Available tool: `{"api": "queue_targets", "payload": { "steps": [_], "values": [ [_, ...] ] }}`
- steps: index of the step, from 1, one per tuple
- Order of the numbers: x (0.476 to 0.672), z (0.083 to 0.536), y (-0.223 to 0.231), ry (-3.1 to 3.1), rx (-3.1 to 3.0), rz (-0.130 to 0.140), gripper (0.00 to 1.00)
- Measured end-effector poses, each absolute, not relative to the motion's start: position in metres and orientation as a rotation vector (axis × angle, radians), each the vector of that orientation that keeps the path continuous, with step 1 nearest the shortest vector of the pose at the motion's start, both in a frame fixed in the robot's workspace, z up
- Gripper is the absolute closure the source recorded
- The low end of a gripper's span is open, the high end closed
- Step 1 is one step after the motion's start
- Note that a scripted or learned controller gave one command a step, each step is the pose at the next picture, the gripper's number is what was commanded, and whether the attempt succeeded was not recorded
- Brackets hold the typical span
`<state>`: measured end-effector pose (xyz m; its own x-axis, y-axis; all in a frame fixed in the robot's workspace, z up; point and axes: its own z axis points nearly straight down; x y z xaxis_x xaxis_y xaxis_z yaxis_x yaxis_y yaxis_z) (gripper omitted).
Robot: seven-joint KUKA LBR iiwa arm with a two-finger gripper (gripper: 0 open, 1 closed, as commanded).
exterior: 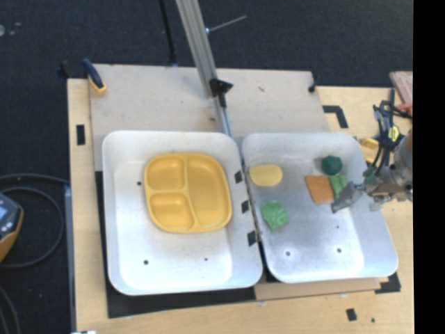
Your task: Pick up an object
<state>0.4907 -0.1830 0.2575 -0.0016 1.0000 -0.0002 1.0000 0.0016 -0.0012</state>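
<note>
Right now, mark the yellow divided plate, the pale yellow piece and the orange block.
yellow divided plate (189, 191): camera view, on the ridge between its compartments.
pale yellow piece (265, 175): camera view, middle of its top.
orange block (319, 188): camera view, centre of its upper face.

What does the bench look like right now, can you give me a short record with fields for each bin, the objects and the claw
left bin: shallow white bin holding a yellow plastic three-compartment tray
right bin: shallow white bin with loose objects
objects in right bin: pale yellow rounded piece; light green crumpled lump; orange flat square block; dark green round ball; bright green strip beside the orange block
claw: at the right bin's right side, next to the orange block
claw state: cannot tell
</note>
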Motion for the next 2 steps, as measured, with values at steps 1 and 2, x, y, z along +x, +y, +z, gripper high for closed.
{"api": "queue_targets", "payload": {
  "steps": [1, 2],
  "values": [
    [0.492, 0.195, -0.18, -2.219, -2.218, 0.004, 0.0],
    [0.492, 0.148, -0.172, -2.22, -2.22, 0.003, 0.0]
  ]
}}
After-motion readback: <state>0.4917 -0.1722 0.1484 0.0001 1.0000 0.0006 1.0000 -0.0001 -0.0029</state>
